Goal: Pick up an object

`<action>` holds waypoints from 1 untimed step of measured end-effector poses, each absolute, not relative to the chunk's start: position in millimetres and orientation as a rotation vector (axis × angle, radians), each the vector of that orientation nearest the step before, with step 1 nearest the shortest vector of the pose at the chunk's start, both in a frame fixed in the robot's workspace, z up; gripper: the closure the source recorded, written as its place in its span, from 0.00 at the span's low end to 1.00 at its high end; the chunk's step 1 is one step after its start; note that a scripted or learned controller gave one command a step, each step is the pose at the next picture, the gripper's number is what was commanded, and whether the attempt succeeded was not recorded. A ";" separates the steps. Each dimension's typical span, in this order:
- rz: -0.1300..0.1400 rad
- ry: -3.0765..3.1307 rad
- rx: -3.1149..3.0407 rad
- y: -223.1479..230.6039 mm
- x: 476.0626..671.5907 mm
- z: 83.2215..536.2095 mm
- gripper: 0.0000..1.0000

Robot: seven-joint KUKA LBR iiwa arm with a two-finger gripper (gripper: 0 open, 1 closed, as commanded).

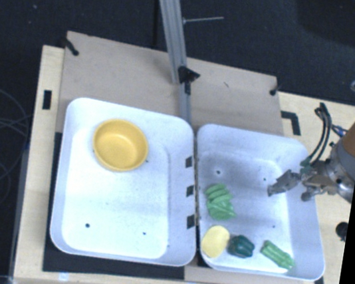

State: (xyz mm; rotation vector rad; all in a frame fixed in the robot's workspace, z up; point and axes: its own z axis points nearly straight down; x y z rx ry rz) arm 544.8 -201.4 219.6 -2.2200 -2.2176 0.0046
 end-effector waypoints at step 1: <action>0.004 -2.219 -2.221 -208.6 549.5 172.6 0.00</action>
